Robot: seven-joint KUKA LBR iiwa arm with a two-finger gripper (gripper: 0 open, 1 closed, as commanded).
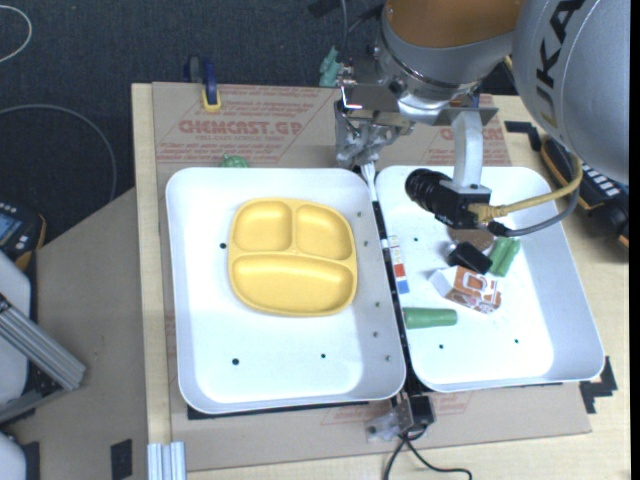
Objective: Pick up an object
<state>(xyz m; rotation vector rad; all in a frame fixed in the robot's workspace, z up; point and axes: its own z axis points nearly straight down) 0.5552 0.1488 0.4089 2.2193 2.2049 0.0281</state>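
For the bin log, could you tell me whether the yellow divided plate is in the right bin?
No, the yellow divided plate lies in the left bin.

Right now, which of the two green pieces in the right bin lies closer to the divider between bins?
The green piece lying flat near the right bin's left edge. The other green piece sits farther right, tilted, beside the orange-and-white packet.

The grey arm (580, 48) enters from the far right, its orange band (450, 3) at the top centre. The wrist points downward. The gripper (362, 148) sits at the far centre; its finger position cannot be determined.
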